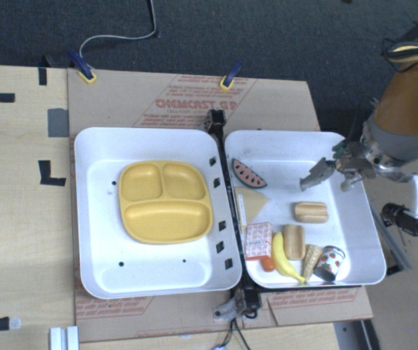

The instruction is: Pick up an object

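The step in hand looks like the approach. The gripper (330, 173) hangs at the right of the frame over the right bin (354, 272), fingers spread wide with nothing between them. The nearest thing, a bun (311, 211), lies just below it. Next it should centre over the bun, drop, and close.

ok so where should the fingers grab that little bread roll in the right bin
Probably across the short middle of the bread roll, from straight above. It lies flat with its long axis left to right and bare bin floor around it; the gripper hovers just above it in the picture.
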Controlling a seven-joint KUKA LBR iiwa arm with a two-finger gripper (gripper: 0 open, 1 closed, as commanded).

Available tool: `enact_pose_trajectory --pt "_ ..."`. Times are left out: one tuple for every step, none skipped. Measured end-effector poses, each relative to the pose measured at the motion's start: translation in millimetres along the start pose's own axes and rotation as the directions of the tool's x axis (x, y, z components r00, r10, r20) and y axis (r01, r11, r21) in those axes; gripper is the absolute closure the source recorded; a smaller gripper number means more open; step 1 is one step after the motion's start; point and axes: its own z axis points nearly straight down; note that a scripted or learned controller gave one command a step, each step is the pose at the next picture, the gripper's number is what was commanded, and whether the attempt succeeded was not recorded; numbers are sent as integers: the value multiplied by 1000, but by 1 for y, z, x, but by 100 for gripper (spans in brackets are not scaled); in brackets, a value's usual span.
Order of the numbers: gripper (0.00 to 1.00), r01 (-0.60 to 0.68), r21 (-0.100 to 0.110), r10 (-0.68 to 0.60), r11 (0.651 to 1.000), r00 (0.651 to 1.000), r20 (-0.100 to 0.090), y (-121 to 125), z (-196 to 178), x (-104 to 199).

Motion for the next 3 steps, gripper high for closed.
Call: enact_pose_trajectory --pt "0 -1 -2 1 1000 1000 1 33 137 -33" --pt "100 -1 -2 1 1000 1000 1 33 128 -33" --pt "0 -1 -2 1 1000 1000 1 33 128 -33"
